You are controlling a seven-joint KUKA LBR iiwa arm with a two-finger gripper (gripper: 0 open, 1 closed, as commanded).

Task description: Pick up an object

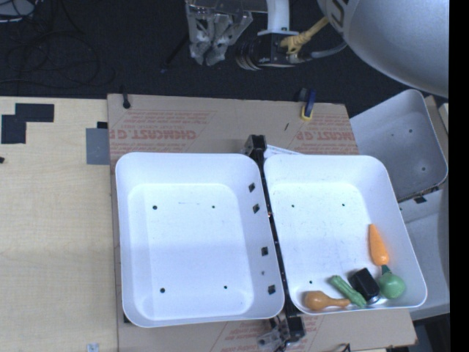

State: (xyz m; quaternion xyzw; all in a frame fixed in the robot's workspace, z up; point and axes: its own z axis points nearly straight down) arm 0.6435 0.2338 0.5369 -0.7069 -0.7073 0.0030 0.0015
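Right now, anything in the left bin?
No. The left bin shows bare white floor; the orange carrot, green piece and black block all lie in the right bin.

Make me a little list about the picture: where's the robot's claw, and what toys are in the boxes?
gripper: up at the top, high above the bench, away from both bins
left bin: white
right bin: white, toys gathered in its near right corner
orange carrot-like toy: by the right wall
green round toy: in the corner
black block: beside the green round toy
green stick: left of the black block
orange pear-shaped toy: by the near wall
held: nothing
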